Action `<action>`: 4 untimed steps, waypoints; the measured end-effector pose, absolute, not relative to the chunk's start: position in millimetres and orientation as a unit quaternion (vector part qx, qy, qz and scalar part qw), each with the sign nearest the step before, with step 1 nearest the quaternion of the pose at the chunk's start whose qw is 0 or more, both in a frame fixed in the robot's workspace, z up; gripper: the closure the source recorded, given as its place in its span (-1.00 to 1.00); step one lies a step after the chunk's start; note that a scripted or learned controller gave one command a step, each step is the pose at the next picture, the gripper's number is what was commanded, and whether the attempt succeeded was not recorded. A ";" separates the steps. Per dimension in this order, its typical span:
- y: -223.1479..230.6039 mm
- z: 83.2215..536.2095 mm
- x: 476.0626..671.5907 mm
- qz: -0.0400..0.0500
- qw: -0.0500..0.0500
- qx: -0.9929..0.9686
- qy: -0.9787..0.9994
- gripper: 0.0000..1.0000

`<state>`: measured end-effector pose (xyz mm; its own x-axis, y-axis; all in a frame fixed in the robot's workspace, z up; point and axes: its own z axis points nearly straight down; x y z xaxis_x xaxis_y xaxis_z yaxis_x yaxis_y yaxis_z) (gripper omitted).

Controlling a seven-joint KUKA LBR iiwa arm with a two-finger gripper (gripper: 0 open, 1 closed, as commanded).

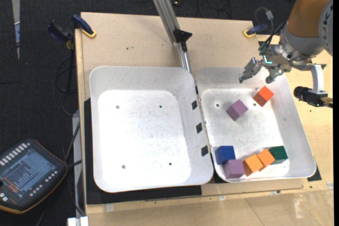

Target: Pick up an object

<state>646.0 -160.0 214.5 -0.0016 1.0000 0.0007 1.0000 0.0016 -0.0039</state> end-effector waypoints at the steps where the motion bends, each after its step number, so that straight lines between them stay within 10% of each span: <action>1: -159.8 216.8 646.4 0.001 0.000 -0.706 -0.708 -1.00; 4: -147.0 93.5 644.8 0.001 0.001 -0.706 -0.708 -1.00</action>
